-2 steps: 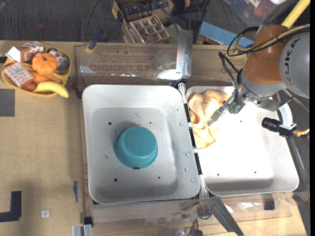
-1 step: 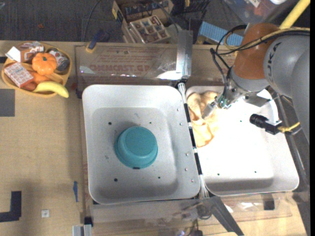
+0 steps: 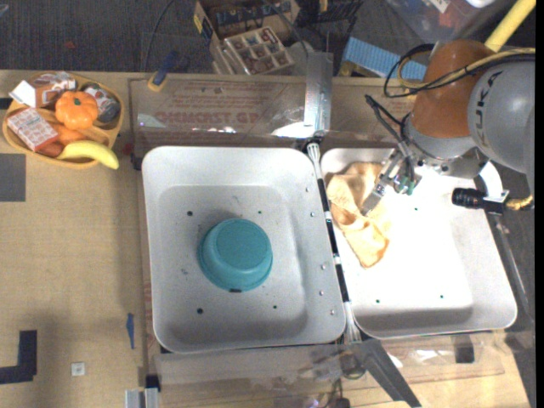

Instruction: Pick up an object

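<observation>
- The arm [image 3: 476, 109] reached in from 3 o'clock, its orange band toward 12 o'clock of the right bin [image 3: 442, 296].
- The gripper [image 3: 375, 202] hung low over that bin's 10 o'clock corner, right at the cloth [image 3: 361, 219].
- Whether it was wide or narrow could not be told; the tip blurred into the fabric, and no grasp of the cloth was clear.
- The cloth, tan and crumpled, lay in the right bin against its 9 o'clock wall, running from the 11 o'clock corner toward the middle of that side.
- A teal bowl [image 3: 236, 253] sat upside down near the centre of the left bin [image 3: 170, 185], well apart from the cloth.
- The two bins stood side by side on the worktop [image 3: 68, 262], their rims touching.
- At the worktop's 10 o'clock corner, a basket [image 3: 17, 134] held a banana [image 3: 89, 152], a small pumpkin [image 3: 76, 109] and some packets.
</observation>
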You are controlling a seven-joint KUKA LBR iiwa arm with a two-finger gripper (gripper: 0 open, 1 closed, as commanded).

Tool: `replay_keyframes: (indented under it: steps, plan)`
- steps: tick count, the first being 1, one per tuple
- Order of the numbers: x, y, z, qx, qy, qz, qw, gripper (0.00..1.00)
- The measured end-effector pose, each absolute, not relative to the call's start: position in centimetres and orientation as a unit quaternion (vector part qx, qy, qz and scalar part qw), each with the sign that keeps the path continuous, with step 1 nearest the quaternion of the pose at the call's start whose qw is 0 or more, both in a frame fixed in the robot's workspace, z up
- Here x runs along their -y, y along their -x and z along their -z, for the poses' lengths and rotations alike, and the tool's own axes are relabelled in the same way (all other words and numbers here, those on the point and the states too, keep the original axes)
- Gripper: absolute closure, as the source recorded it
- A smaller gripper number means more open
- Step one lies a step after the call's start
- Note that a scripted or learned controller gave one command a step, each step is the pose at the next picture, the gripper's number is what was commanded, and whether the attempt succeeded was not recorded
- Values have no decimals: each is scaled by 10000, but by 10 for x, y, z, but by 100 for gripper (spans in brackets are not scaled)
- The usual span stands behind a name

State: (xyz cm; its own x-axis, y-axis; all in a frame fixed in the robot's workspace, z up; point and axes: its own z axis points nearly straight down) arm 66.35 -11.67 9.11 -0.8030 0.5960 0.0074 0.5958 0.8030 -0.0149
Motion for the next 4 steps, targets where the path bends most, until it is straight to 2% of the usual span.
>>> replay_keyframes:
  steps: [1,2,3,4]
  plan:
    - [103,-644,-92,9194,3933,15,-69,0]
    - [104,-659,-91,8725,4886,15,-44,0]
    - [104,-661,-104,8727,4882,30,-81,100]
    - [104,-661,-104,8727,4882,29,-78,0]
